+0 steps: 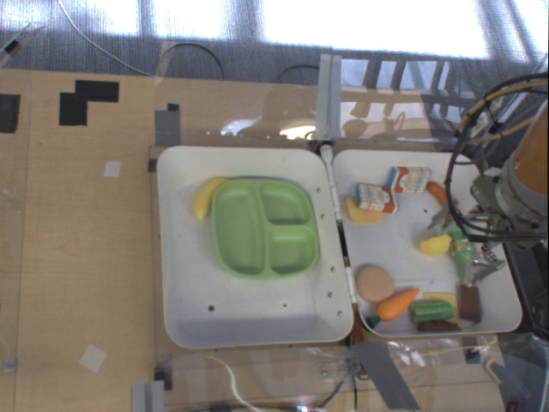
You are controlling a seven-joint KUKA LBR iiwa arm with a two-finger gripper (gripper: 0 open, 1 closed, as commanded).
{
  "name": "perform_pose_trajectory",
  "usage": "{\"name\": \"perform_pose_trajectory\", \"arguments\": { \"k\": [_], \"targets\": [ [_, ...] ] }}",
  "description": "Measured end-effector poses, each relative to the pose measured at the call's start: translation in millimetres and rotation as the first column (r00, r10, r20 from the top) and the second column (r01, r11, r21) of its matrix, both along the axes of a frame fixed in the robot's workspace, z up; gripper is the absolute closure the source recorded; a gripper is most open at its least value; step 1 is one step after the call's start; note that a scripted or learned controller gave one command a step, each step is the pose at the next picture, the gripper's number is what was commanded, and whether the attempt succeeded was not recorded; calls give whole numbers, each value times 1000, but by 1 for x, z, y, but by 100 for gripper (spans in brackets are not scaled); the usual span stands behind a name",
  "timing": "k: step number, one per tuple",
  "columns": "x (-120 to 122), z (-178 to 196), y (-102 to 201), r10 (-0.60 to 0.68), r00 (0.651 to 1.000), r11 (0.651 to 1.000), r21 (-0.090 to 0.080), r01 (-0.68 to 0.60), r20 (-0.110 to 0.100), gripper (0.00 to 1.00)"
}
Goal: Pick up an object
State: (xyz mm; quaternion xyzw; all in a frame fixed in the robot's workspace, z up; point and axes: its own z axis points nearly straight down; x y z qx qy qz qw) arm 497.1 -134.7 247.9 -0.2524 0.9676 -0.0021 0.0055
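Note:
My gripper (461, 245) hangs low over the right side of the right bin (390, 247), its two metal fingers (439, 222) spread open. A small green item (461, 252) lies in the gap between them, and a yellow lemon-like piece (434, 245) rests just left of it. Other toy foods lie in this bin: two small cartons (375, 197) (408, 179), a yellow wedge (364, 214), an orange-red piece (437, 193), a tan round disc (374, 282), a carrot (396, 304), a green block (433, 311) and a brown bar (468, 302).
The left bin (189, 299) holds a green divided plate (263, 227) with a banana (206, 197) at its left edge. A raised rim (336, 230) separates the two bins. Black cables (467, 136) loop above the arm at the right.

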Motion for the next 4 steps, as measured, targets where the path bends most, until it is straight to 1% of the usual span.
{"name": "perform_pose_trajectory", "arguments": {
  "k": [1, 2, 3, 4],
  "targets": [
    [42, -107, -40, -249, 968, 968, 3, 249, -8, 0],
    [46, -157, 47, -449, 894, 894, 9, 449, 3, 0],
    [132, -157, 42, -497, 867, 868, -8, 497, -35, 0],
    [117, -159, -14, -554, 833, 833, 5, 554, -1, 0]
  ]
}}
